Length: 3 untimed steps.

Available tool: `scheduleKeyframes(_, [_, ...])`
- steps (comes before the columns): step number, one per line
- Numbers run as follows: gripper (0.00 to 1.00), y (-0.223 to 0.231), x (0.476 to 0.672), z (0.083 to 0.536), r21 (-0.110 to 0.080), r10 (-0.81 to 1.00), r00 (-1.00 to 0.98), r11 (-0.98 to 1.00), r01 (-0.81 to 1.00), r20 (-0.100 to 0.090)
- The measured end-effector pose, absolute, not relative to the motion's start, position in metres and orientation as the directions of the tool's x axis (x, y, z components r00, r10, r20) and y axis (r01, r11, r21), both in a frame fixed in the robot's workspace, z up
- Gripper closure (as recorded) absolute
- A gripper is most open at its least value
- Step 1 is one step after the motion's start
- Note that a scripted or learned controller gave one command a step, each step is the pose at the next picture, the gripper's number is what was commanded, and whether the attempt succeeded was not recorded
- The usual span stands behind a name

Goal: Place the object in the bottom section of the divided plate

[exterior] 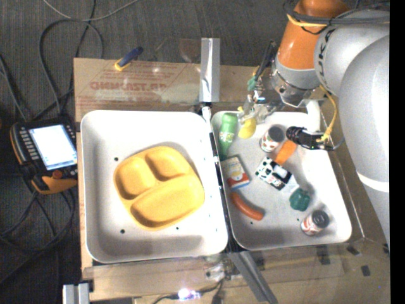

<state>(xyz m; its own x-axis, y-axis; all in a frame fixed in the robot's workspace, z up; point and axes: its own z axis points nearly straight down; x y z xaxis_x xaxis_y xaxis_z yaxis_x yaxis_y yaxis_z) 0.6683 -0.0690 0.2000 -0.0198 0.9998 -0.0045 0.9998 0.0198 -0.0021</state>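
The hand (254, 109) is located over the far left corner of the right bin (335, 230), just above a yellow object (247, 127). The fingers are small and cluttered by cables; whether they are open or closed cannot be told, and contact with the yellow object cannot be confirmed. The arm (354, 56) is cut off by the right edge of the view and covers the bin's far right corner.

The right bin is crowded. A green bottle (226, 132) lies against the left wall beside the yellow object. A carton (236, 172) and a sausage (247, 207) lie nearer the front. A cup (273, 137), an orange piece (285, 151) and a black-and-white box (273, 173) are grouped at the centre, nearly touching. A teal item (300, 199) and a can (314, 222) sit near the front right corner. Labels cannot be read.

The plate (159, 185) sits tilted in the middle of the left bin (95, 170), with its large bottom section nearest the front. White floor is left open round the plate on all sides. The bins touch along one shared wall on the worktop (126, 84).
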Motion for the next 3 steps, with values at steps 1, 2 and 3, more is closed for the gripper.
scheduleKeyframes(1, [1.00,-0.012,0.630,0.183,-0.003,0.986,-0.169,0.169,0.986,0.000])
scheduleKeyframes(2, [1.00,0.023,0.560,0.183,-0.003,0.974,-0.226,0.226,0.974,0.000])
scheduleKeyframes(3, [0.00,0.023,0.560,0.183,-0.004,0.974,-0.226,0.226,0.974,0.001])
